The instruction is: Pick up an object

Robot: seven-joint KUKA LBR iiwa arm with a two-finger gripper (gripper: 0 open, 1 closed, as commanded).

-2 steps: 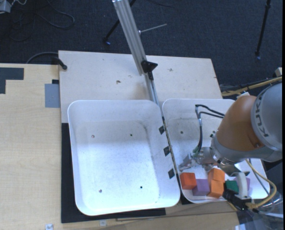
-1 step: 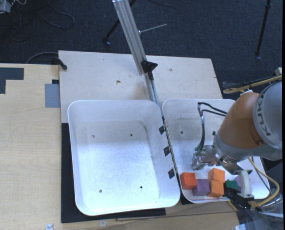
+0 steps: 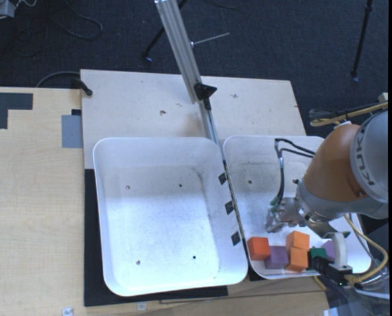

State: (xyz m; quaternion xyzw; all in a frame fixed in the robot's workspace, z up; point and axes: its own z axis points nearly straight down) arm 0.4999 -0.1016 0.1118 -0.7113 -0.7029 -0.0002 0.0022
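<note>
Several small blocks lie bunched at the front of the right bin (image 3: pixel 248 170): a red-orange cube (image 3: pixel 259 247), a purple block (image 3: pixel 277 257), two orange blocks (image 3: pixel 299 240) (image 3: pixel 298 259) and a green block (image 3: pixel 318 252). My gripper (image 3: pixel 275 220) is low inside the right bin, just behind the blocks and above the red-orange cube and the purple block. The grey arm with its orange band (image 3: pixel 334 166) comes in from the right and hides the bin's right side. I see nothing held in the gripper.
The left bin (image 3: pixel 110 176) sits beside the right one, parted by a shared rim with black clips (image 3: pixel 230 207). A slanted aluminium bar (image 3: pixel 182 51) rises behind the bins. Cables (image 3: pixel 284 147) hang by the wrist.
</note>
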